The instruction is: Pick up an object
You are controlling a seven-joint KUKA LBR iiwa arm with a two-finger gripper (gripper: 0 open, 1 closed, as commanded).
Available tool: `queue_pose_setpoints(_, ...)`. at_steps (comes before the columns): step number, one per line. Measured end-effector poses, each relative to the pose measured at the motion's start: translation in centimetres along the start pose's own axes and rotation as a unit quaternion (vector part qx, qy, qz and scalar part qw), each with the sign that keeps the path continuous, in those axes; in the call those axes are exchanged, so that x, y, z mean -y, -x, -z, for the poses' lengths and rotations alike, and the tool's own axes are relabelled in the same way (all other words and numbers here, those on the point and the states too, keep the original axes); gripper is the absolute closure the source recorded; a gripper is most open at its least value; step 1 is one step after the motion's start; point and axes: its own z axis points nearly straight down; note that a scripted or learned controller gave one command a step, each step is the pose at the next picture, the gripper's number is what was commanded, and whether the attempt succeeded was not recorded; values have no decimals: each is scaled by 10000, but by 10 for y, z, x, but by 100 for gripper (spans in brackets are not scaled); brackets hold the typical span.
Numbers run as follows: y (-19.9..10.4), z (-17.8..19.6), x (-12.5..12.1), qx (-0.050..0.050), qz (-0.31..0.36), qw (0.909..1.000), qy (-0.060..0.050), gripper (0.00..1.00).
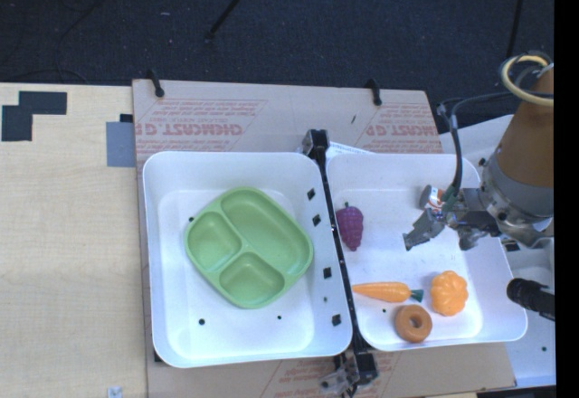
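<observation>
Lowest in frame, so probably nearest the lens, a brown ring-shaped toy doughnut [413, 324] is sitting at the front of the right white bin [380, 179], untouched. Two-finger claw [434, 222] is hanging over the middle of that bin, reaching in from the right; whether it's spread or closed I cannot tell, dark metal is blurring together and something small and coloured at its top is unreadable. Nothing is showing in its grasp. Working outward: purple grape-bunch toy [350, 226] is lying to its left, near the bin divider; orange carrot toy with green stub [387, 292] is lying below it, pointing left; orange lumpy pumpkin-like toy [449, 292] is sitting just right of the carrot, above the doughnut. Left white bin [172, 206] is holding a green three-compartment plastic plate [249, 247], well apart from the claw. Progress, as I'm judging it: nothing lifted, pick not yet made, target unclear. Grey arm with orange band [529, 143] is getting cut off at the right edge.
</observation>
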Motion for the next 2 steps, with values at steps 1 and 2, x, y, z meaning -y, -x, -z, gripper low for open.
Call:
queue_pose_setpoints(1, 0, 5, -1, 3, 8, 10000, 41, 0)
queue_pose_setpoints(2, 5, -51, -10, -1, 4, 10000, 15, 0)
